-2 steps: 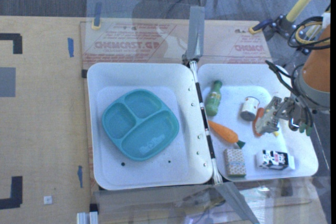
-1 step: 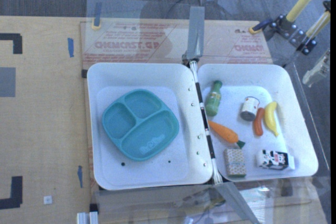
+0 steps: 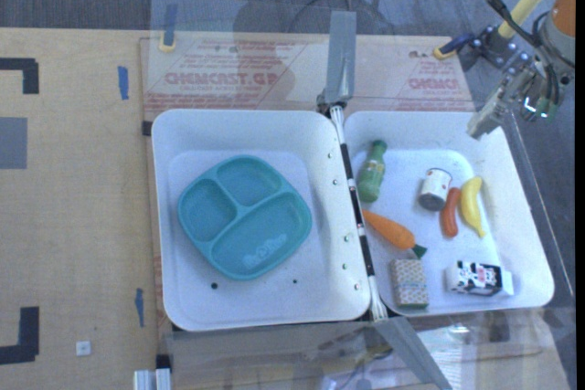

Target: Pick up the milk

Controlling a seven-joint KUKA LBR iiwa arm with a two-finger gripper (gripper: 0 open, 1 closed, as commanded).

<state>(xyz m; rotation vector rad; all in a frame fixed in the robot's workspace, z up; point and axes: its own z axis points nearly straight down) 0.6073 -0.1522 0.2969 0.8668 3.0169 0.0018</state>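
My pincer (image 3: 489,119) hangs over the far right corner of the right bin (image 3: 535,224), above its rim; whether it is open or shut I cannot tell from this slant, and nothing shows in its grip. The milk (image 3: 476,279), a small white carton with black patches, lies on its side in the near right corner of that bin, well apart from me. Just left of it sits a tan cracker-like block (image 3: 409,281). Between me and the milk lie a yellow banana (image 3: 472,204) and a red sausage (image 3: 450,212) side by side, with a small can (image 3: 435,189) just left of them. Further left are a carrot (image 3: 392,230) and a green bottle (image 3: 371,172). The left bin (image 3: 174,142) holds a teal divided plate (image 3: 243,215).
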